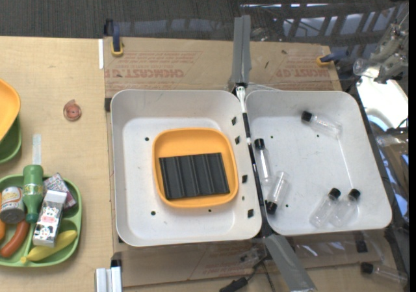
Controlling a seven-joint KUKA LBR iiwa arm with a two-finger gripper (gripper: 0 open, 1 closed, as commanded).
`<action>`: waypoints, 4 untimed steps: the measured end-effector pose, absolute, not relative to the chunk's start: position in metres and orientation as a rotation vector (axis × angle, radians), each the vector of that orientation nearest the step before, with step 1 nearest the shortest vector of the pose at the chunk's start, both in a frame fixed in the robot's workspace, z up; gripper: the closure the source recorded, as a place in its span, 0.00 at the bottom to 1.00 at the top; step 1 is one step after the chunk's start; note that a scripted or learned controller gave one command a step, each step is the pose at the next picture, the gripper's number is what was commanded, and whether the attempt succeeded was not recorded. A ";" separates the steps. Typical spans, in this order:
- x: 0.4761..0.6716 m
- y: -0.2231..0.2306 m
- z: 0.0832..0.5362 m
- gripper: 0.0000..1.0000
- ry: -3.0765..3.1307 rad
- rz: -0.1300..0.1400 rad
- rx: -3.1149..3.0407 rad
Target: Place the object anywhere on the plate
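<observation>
The jaws: you cannot tell if they are spread or pressed together, because at the upper right edge there is just a blurred pale grey shape (pixel 390 56), perhaps part of the arm. Below and to the left of that shape lies the right bin (pixel 364 154). It holds five clear vials with black caps: one vial (pixel 318 121) nearest the shape, one long vial (pixel 261 157) along the middle divider, one (pixel 276 190) just beside it, and a pair (pixel 335 205) at the near side. Farther left, well apart from the shape, the orange plate (pixel 195 201) sits in the left bin (pixel 123 154). A dark ribbed pad (pixel 195 175) lies flat on the plate. None of the vials touches the plate.
</observation>
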State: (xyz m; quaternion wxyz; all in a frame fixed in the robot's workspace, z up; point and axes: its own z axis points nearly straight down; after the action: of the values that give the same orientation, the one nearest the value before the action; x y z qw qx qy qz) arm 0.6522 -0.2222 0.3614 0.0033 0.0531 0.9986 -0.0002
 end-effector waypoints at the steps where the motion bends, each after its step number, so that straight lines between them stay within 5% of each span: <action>1: 0.656 -0.222 0.442 1.00 3.121 -0.001 -0.297; 4: 0.660 -0.221 0.443 1.00 2.688 -0.002 -1.613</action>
State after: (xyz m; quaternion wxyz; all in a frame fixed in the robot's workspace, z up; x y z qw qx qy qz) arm 0.6600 -0.2214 0.4427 0.0033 -0.5146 0.8574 -0.0005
